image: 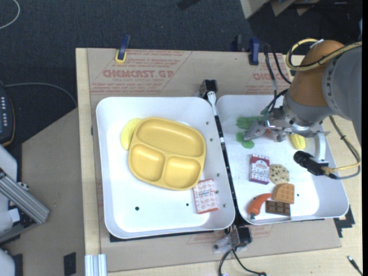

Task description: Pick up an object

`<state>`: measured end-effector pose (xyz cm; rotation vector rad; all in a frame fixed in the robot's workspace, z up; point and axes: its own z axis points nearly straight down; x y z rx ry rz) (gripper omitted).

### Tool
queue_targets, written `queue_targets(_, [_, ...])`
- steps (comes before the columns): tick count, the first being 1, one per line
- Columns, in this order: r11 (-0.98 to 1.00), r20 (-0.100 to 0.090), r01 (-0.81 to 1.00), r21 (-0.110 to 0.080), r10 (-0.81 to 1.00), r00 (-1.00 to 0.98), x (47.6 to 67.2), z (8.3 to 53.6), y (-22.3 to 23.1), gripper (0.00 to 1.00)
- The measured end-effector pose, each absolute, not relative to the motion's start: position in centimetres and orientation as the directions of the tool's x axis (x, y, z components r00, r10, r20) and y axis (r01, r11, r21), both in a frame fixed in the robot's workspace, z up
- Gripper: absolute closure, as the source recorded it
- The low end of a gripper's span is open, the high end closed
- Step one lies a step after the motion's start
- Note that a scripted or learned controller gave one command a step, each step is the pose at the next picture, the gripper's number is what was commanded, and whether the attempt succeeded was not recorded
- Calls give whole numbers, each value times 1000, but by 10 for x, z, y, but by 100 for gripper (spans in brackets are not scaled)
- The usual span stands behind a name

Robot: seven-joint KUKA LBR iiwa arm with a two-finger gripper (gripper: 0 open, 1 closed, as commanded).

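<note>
I can't tell my gripper's (255, 133) state; I'd centre it over the green thing (246, 122) at the right bin's (329, 190) ten o'clock.

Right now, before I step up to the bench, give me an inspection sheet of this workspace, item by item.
Surface: brown board bearing the left bin and right bin side by side.
Job's things: right bin holds a green piece, red packet, cookie, waffle, brown bar, orange piece and small yellow piece.
Clutter: left bin holds a yellow divided plate and a red-white packet.
Grippers: gripper low at the right bin's back, beside the green piece; grasp cannot be judged.
Cables: black cable at the bench's front edge.
Surroundings: dark carpet; clamps on the board's back edge.
</note>
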<state>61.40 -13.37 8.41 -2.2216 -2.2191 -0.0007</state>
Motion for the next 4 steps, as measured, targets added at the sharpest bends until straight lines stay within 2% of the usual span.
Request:
queue_targets(1, [0, 0, 1000, 9, 1000, 0, 617, 99, -133, 100])
queue_targets(3, [1, -2, 1000, 8, 1000, -1, 620, 226, -139, 100])
queue_targets(4, [1, -1, 1000, 3, 1000, -1, 620, 225, -138, 100])
